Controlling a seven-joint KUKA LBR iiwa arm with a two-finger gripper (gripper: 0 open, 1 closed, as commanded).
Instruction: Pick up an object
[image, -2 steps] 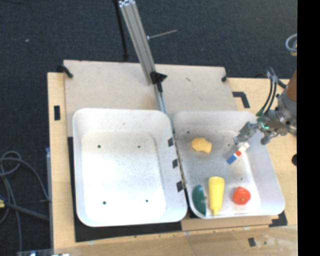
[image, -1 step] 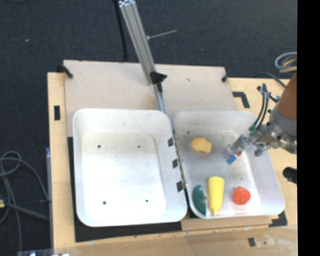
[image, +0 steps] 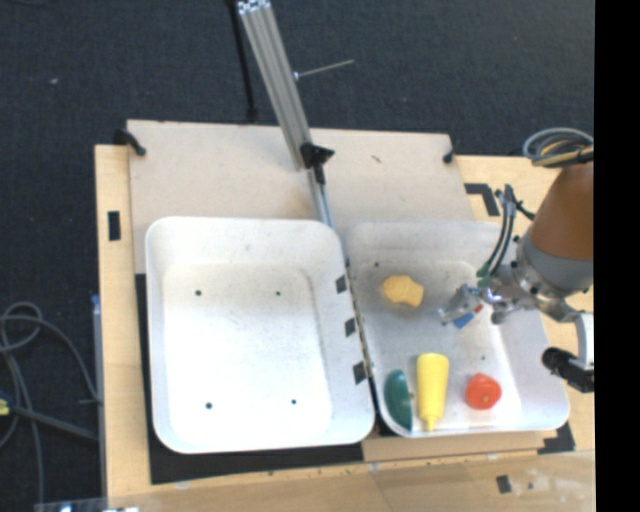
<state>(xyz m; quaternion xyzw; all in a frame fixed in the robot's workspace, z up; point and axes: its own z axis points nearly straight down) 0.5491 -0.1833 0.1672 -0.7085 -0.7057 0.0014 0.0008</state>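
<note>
Reaching over the right shallow white plastic bin (image: 455, 245), nothing caught yet.

My gripper (image: 466, 307) hangs near the bin's middle; whether it is spread or pressed together I cannot tell. The lumpy yellow soft object (image: 402, 291) lies just beside it, toward the bin's left wall. If I descend here, I judge I'd miss it or nudge it off.

A lumpy yellow sponge-like piece (image: 402, 291) lies in the right bin's upper middle. Along the near wall lie a dark green flat object (image: 399, 397), an upright-pointing yellow bottle (image: 432, 388) and a small red-orange ball (image: 483, 392).
</note>
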